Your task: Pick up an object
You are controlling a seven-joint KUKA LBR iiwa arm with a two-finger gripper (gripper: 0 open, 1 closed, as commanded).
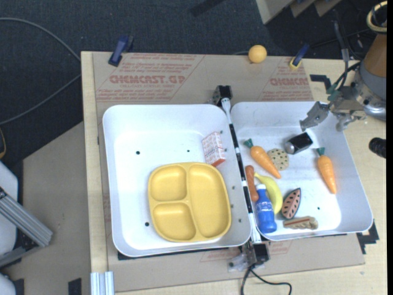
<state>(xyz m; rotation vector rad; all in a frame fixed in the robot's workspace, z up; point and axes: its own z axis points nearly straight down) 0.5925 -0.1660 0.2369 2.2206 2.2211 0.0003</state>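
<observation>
Camera view: gripper, whose open-or-closed state I cannot tell, hovers just above the black object.

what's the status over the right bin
Gripper hovering above right white bin, holding nothing seen. Small black block just below it. Orange carrot nearby.

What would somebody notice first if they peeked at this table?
Probably the big yellow divided tray, lying in the left bin next to a small red-and-white carton. Then the right bin, crowded with toy food: two carrots, a banana and a blue bottle. An orange ball rests on the board behind the bins.
</observation>
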